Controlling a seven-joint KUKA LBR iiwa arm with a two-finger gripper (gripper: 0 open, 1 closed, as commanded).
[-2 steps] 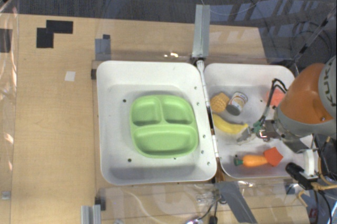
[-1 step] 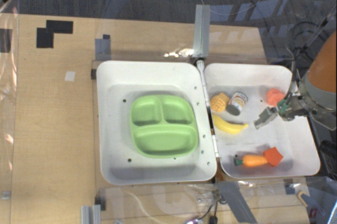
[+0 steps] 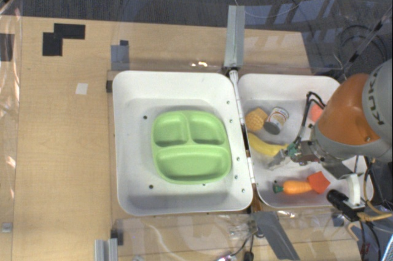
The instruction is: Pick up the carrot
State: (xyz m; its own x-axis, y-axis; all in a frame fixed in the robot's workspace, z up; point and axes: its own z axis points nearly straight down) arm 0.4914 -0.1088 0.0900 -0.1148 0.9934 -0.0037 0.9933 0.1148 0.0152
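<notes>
- Nearest the camera, low in the frame, some clamp hardware [image 3: 270, 235] sits on the wooden bench [image 3: 61, 149] just below where the 2 bins meet.
- Far left it's bare bench, with a black L-shaped marker [image 3: 60, 38] up top and a small white tag [image 3: 81, 89] below it.
- Next over is the left bin [image 3: 129, 131], with 1 green divided plate [image 3: 190, 146] sitting in the middle of it, 3 compartments and nothing in any of them.
- Then the right bin [image 3: 261, 88], which is the busy one: a round tan cookie-looking thing [image 3: 256, 119], a small can [image 3: 276, 120] on its side touching it, and a banana [image 3: 265, 146] just below those.
- Progress check: I'd say the pick isn't done yet. The carrot [image 3: 293, 187] lies flat on the floor of the right bin near its front edge, orange body with the green stub pointing left.
- A small red-orange block [image 3: 319, 182] sits right against the carrot's right end, which could get in the way.
- The gripper [image 3: 293, 153] hangs over the right bin, just above and a bit behind the carrot, near the banana's right tip. Honestly can't tell how wide it's set, too dark and cluttered there, and I don't see anything held in it.
- So what's left, as I read it: line up over the carrot, drop down, grab, lift.
- Far right is the arm [image 3: 350, 118] itself, big orange band, partly covering something pinkish-red [image 3: 315, 112] in the bin.
</notes>
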